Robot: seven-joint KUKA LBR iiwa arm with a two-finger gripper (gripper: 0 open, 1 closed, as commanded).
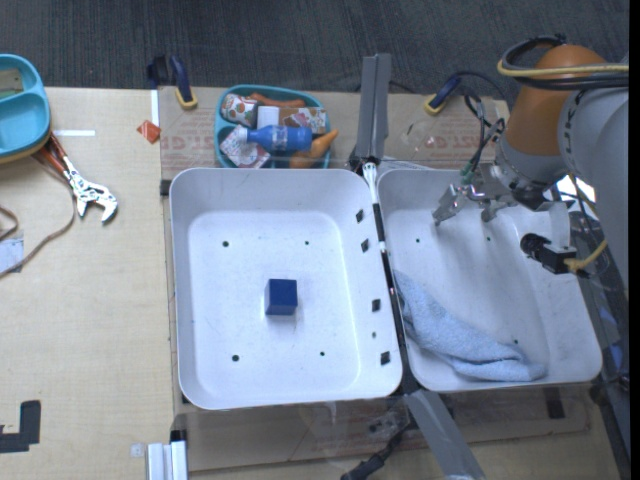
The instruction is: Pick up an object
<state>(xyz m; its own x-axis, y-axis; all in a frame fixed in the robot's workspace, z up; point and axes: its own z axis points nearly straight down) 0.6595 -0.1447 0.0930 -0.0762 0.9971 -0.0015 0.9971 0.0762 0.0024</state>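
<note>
Nearest the camera, in the right bin [560, 363], a pale blue towel [455, 333] lies crumpled along the front wall, running from the divider toward the front right corner. In the left bin [190, 298] a dark blue cube [282, 297] sits alone on the floor a little toward the front of centre, upright and touching nothing else. Either could serve as the object to pick, and both lie untouched, so the pick looks not yet begun. Farther back, the pincer [462, 200] hangs over the rear part of the right bin, well apart from the towel and farther from the cube; its fingers look spread and nothing shows between them, so it is released and carries nothing. What is left, by this reading, is the whole task: choose a target, come down over it, close and lift. Beyond the bins, on the worktop [80, 318], a small blue tub [272, 128] of assorted items stands behind the left bin, and a wrench [90, 196] lies far left.
</note>
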